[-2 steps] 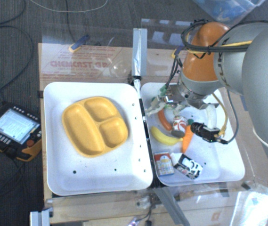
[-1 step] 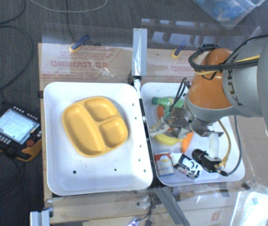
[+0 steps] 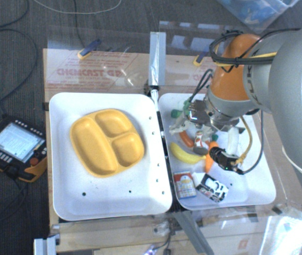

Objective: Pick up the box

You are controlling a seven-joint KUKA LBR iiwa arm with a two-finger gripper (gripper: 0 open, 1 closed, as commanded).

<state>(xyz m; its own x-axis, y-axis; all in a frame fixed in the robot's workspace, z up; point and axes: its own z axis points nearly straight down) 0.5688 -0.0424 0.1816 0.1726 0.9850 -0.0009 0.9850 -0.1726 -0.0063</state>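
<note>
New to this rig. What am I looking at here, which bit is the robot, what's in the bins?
One fixed camera looks down at a slant on two white bins. The grey and orange mass at right is the robot arm, reaching over the right bin. Its tool hangs low among the clutter there: a banana, a small red-and-white box, a black-and-white package. Whether the tool holds anything cannot be made out. The left bin contains a yellow divided tray. A handheld controller lies on the floor at left.

bright even light from above; the white bins (image 3: 58, 142) are a little overexposed, shadows soft, whole picture slightly soft and grainy.
</note>
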